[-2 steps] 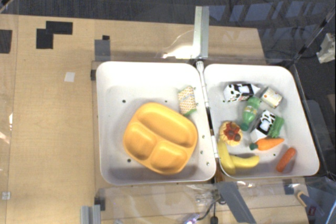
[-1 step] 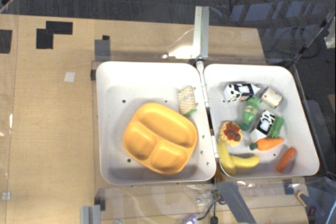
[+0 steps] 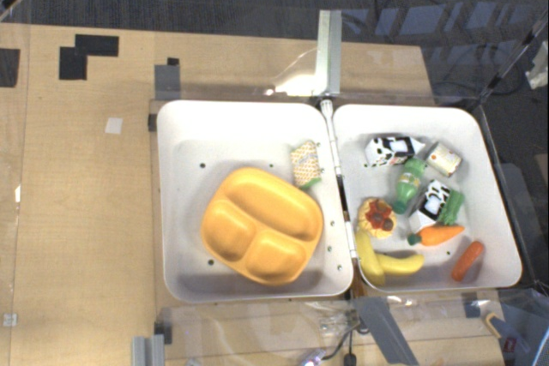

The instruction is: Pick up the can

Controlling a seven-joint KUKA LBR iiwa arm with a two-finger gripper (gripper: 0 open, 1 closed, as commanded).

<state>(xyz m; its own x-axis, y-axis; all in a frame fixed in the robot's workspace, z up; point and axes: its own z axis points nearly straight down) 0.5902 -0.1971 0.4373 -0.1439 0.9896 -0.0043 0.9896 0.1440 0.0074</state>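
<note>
- Two white bins sit side by side on the counter (image 3: 77, 210), seen from above.
- The can (image 3: 408, 183), green, lies in the right bin (image 3: 489, 184), near the middle and slightly towards the back.
- A black-and-white cow toy (image 3: 390, 151) is found just behind the can, at its upper left.
- A small white box (image 3: 443, 159) is placed just beside the can's top end, on the right.
- A black-and-white pack with a green end (image 3: 439, 203) lies against the can's right side, touching or nearly so.
- A round red and yellow piece (image 3: 377, 217) is set close to the can's lower left.
- A carrot (image 3: 442, 234) lies in front of the pack, with a banana (image 3: 386, 260) and an orange-red stick (image 3: 467, 260) nearer the front wall.
- The can is hemmed in on most sides, though its top face is uncovered.
- The left bin (image 3: 180, 150) holds a yellow divided plate (image 3: 262, 223) and a patterned packet (image 3: 304, 163) by its right wall.
- Whether the gripper is apart or together cannot be told.
</note>
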